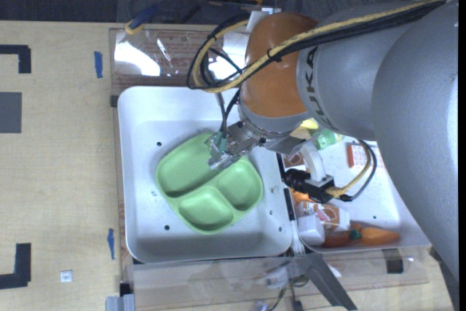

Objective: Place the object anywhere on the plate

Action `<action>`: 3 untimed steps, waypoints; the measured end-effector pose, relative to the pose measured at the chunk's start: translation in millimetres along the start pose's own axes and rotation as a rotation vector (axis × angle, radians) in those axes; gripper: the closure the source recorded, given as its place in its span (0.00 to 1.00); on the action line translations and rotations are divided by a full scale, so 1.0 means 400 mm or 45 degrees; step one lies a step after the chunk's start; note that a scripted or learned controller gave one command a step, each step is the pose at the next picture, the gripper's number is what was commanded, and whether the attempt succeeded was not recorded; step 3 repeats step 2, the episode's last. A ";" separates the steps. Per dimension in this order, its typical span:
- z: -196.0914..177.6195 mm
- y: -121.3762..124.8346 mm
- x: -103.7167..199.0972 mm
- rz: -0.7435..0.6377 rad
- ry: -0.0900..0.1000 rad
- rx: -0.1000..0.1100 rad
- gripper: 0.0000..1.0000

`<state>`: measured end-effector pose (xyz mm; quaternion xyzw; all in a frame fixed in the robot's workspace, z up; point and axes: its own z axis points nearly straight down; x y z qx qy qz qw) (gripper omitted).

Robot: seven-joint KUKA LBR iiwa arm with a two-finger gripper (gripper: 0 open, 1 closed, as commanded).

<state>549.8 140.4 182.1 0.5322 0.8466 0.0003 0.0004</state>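
Note:
A light green divided plate point(207, 193) with three sections lies tilted in the middle of the left white bin point(138, 178). My gripper point(220, 147) hangs low over the plate's upper right part, close above the ridge between its sections. The orange wrist band and the grey arm reach in from the right and cover the plate's far edge. A small greenish-grey shape sits at the gripper's tip, and I cannot make out whether it is a held object or part of the gripper.
The right bin holds several items: an orange carrot point(375, 234) at the front, a white bottle point(312, 229), a small green piece point(325, 138) and printed packets point(357, 155). A yellow cable loops over the arm. A clear plastic sheet point(156, 54) lies behind the left bin.

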 end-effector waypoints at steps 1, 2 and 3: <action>0.051 0.031 0.052 -0.242 0.002 0.004 1.00; 0.051 0.031 0.052 -0.242 0.002 0.004 0.00; 0.051 0.031 0.052 -0.242 0.002 0.004 0.00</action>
